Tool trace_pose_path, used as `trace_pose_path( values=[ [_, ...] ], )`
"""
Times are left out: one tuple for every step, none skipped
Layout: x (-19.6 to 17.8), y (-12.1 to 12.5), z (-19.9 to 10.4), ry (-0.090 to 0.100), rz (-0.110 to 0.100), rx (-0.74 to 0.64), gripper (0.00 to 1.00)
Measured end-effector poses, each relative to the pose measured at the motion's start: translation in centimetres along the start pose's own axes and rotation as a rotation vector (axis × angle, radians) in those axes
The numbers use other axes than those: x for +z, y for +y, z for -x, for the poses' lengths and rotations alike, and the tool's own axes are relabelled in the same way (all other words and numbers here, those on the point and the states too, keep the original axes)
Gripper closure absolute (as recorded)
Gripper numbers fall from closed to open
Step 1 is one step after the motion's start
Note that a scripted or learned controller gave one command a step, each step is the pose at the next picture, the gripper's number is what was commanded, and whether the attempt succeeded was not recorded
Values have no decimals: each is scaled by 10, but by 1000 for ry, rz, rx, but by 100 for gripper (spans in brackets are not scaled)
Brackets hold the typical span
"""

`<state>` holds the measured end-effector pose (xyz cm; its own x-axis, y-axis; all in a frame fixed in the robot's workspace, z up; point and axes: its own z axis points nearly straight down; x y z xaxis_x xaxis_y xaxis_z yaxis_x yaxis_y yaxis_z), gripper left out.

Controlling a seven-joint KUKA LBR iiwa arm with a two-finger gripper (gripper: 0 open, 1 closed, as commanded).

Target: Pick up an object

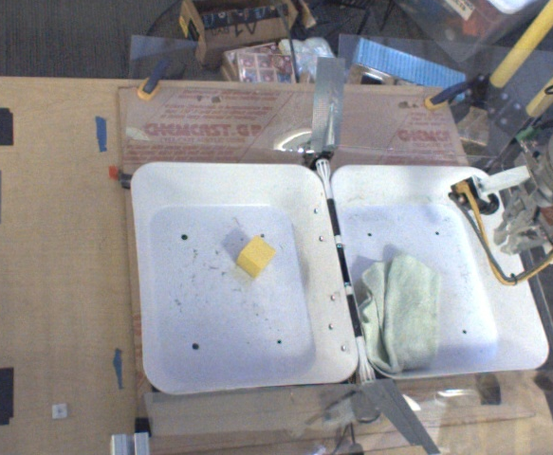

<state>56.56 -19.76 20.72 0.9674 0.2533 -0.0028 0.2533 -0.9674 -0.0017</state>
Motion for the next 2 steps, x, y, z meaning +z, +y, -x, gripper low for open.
trace_pose_path(
  values=[
    [115,-79,-28,1,0,33,100],
    [97,-79,-51,1,0,52,100]
  ],
)
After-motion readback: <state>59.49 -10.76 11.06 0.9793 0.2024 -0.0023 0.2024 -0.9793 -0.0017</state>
